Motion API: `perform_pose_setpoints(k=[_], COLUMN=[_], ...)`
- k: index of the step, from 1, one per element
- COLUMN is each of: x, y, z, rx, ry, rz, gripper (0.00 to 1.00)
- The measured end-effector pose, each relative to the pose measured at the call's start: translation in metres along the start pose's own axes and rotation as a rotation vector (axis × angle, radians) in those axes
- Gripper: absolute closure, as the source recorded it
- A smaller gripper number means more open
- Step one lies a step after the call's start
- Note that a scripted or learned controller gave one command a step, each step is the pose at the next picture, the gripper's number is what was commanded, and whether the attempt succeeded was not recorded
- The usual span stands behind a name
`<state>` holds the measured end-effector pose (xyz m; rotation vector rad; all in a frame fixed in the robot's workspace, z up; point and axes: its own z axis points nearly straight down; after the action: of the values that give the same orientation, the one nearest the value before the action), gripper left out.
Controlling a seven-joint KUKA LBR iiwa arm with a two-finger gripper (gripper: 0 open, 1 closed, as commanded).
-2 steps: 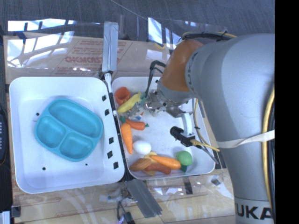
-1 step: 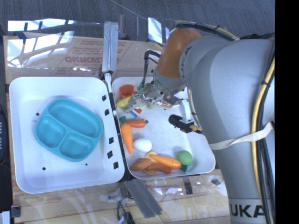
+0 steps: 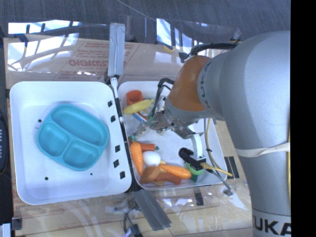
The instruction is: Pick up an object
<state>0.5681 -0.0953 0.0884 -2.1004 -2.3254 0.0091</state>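
End effector (image 3: 154,121) low in right bin (image 3: 170,142), just beside banana (image 3: 138,106); open or closed: cannot tell.
Likely target banana: looks like a light, stiff plastic toy, smooth and curved, so prone to slip; best taken across the narrow middle. Lies near the bin's back left corner, touching orange piece (image 3: 133,96) behind it and close to the wall, so tight approach. Toward the front: carrot (image 3: 136,158), egg (image 3: 151,158), second carrot (image 3: 175,171), bread (image 3: 152,174), all packed together; egg probably rolls if nudged. Plate (image 3: 73,137) alone in left bin (image 3: 29,172), out of the way.
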Motion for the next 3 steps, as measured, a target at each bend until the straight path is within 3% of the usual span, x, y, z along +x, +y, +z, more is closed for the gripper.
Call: perform_pose_setpoints(k=[1, 2, 3], x=[0.019, -0.009, -0.013], y=[0.038, 0.005, -0.047], z=[-0.101, -0.009, -0.048], rx=[-0.008, -0.003, -0.003], ry=[-0.004, -0.001, -0.001], rz=[-0.262, -0.307, -0.304], gripper=[0.00, 0.00, 0.00])
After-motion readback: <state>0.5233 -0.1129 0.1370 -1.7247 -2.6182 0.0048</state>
